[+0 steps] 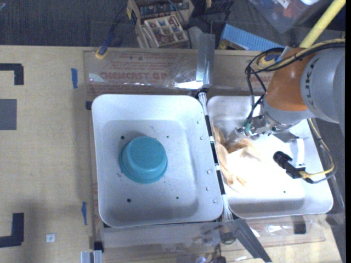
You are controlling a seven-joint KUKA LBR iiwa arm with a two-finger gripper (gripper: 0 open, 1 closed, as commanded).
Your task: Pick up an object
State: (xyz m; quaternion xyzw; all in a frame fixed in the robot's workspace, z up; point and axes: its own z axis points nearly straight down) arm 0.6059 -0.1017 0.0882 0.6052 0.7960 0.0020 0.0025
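Gripper [245, 131] hangs low in the right shallow white bin [285, 201], touching a crumpled tan cloth [237, 159] just below it; its grasp cannot be told. Far to its left, a round teal plastic bowl [143, 159] sits upside down in the left white bin [109, 114].

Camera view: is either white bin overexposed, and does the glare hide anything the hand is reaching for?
In the camera view the right shallow white bin is blown out, its floor nearly featureless; the pale tan crumpled thing by its left wall fades into the glare. The left shallow white bin is evenly lit, and its round teal plastic bowl reads sharp.
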